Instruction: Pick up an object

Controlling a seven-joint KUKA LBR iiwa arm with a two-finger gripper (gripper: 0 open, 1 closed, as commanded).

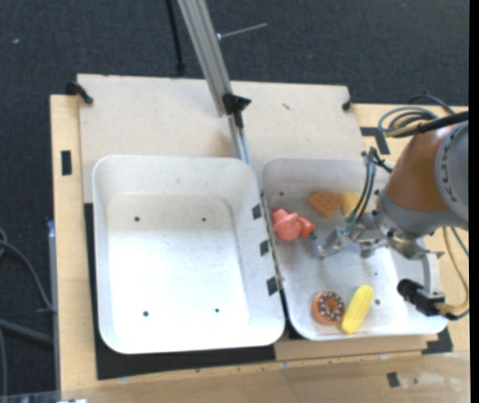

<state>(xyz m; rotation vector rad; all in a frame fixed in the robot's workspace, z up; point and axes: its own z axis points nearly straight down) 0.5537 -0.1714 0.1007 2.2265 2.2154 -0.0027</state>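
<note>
The robot's hand sits low inside the right bin, near that bin's middle, at the end of a grey arm with an orange band that reaches in from the right. The hand is small and dark against the white floor, and whether it is spread or clenched cannot be told; nothing can be seen gripped in it. Closest to it is a pink toy, just to its left and slightly farther from the camera, lying near the wall that divides the two bins; its long axis runs roughly left to right, with a narrower end pointing toward the hand. Behind the hand, toward the far wall, lies a flat orange waffle-like piece, tilted a little, with a pale yellow item just beside it on the right, partly hidden by the arm. In front of the hand, near the bin's near edge, a yellow corn cob lies on a slant, its long axis running from lower left to upper right. Touching or nearly touching its left side is a round chocolate doughnut with sprinkles. The left bin stands alongside, wall to wall with the right one. Both bins rest on a pale wooden tabletop, and a slanted metal pole rises from behind them.
</note>
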